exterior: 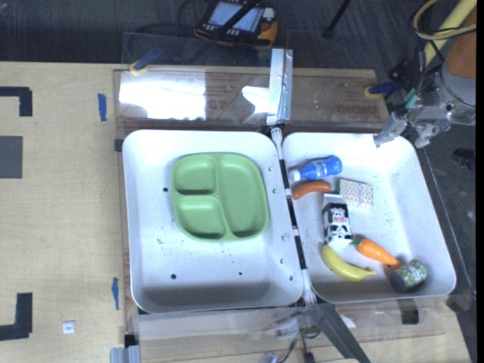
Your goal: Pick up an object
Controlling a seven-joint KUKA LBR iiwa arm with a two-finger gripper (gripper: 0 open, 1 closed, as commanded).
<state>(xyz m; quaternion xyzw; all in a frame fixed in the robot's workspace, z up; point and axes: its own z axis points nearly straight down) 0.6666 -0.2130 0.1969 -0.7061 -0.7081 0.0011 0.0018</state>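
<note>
Pincer (pixel 393 132) hovers over the right white bin's (pixel 431 203) far right corner; whether it is released or clenched cannot be told. Below and left of it lie a blue plastic bottle (pixel 318 167), an orange sausage-shaped toy (pixel 311 189) and a yellow banana (pixel 344 265).

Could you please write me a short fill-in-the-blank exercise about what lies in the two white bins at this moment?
1. The green divided plate lies in the ____ bin.
2. The banana touches the ____, which lies beside it in the right bin.
3. The blue bottle lies just above the orange ____.
4. The tool hovers near the right bin's far ____ corner.

Missing words: left; carrot; sausage; right
</note>
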